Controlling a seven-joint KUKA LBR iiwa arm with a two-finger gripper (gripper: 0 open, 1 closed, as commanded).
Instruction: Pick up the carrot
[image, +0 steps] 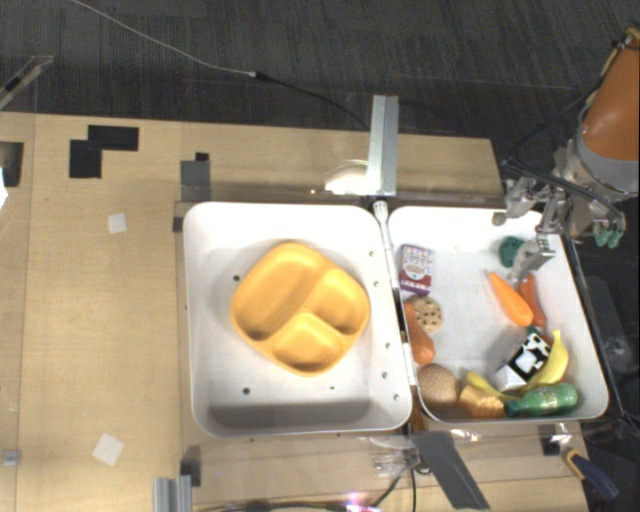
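I log the carrot (510, 299) lying in the right bin (462, 300), toward its right wall, slanted, beside a thinner red-orange piece (530, 298). My tool (534, 250) hangs over that bin's upper right corner, just above the carrot's upper end; nothing sits between its fingers, though whether they stand apart I cannot tell. Left bin (210, 380): one yellow divided tray (300, 306).

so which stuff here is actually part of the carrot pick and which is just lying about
Part of the job:
- carrot, in the right bin
- gripper, over the right bin's far right corner, just above the carrot

Just lying about:
- yellow divided plate in the left bin
- banana
- cookie
- small carton
- green vegetable
- black-and-white block
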